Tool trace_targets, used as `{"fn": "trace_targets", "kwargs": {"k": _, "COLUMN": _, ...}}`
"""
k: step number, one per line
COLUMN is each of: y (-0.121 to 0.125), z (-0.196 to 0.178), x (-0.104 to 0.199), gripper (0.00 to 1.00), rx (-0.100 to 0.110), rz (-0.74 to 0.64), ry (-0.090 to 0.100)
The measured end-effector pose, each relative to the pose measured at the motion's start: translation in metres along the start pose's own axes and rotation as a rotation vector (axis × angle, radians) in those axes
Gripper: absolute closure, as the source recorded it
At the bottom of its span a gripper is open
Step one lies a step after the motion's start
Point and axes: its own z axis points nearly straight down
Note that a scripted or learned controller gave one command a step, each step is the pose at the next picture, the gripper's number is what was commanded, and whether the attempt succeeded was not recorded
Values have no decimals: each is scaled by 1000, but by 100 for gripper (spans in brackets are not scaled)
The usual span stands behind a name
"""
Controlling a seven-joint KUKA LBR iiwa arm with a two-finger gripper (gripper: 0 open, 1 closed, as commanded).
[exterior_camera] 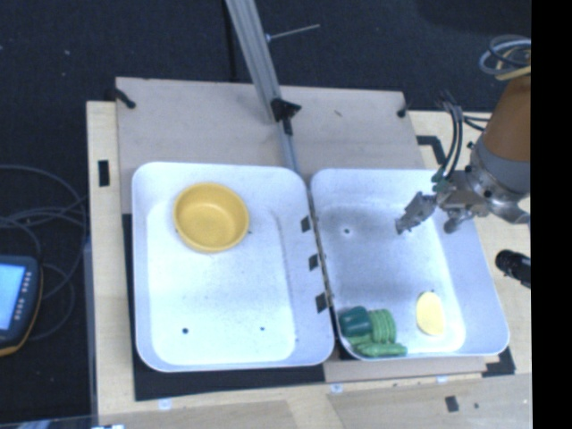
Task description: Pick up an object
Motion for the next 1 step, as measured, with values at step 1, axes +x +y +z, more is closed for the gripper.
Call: {"fn": "trace_targets", "kwargs": {"k": 1, "y": -1, "z": 58, "x": -9, "gripper": 0, "rx": 5, "rz": 1, "ry": 0}}
